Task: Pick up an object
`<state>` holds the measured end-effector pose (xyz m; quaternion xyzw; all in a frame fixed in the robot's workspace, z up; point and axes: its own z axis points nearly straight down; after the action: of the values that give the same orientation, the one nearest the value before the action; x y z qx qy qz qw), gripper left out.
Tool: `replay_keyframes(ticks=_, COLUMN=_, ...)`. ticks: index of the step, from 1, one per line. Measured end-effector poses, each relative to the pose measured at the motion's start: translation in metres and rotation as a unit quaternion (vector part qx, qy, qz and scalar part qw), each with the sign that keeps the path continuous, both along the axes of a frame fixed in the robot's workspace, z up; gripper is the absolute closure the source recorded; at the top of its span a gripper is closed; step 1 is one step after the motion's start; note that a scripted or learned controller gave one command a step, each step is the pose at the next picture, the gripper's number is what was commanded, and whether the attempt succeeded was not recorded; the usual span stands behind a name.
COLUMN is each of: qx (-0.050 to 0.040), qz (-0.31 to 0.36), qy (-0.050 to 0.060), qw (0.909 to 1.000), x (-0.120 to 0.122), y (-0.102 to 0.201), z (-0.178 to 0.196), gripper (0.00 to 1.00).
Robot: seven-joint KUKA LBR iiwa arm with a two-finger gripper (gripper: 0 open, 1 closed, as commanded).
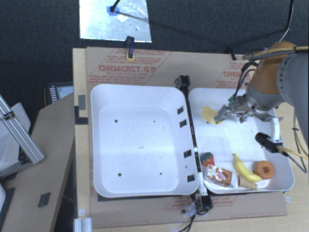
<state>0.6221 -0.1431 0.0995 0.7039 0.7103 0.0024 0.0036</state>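
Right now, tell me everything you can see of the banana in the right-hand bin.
The banana is yellow, curved and looks like smooth plastic, with a dark tip at its upper end. It lies flat on the floor of the right bin, near the front right corner, running from upper left to lower right. Its lower end meets a pale tan piece; an orange ring sits just to its right, touching or nearly so. The gripper is well away, near the bin's back by a pale yellow object.

The scene was viewed by one fixed camera, set above the tabletop [145, 64] and angled down at a slant; both white bins [140, 93] were framed at moderate distance.
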Motion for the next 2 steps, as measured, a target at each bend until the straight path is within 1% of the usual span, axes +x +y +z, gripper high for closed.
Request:
replay_keyframes(ticks=1, qx=0.0005, qz=-0.004, qy=0.003, qw=1.0000, x=-0.024, y=-0.009, z=0.023, gripper=0.00)
replay_keyframes(ticks=2, qx=0.0005, qz=-0.001, qy=0.000, qw=1.0000, x=0.043, y=0.010, z=-0.015, gripper=0.00)
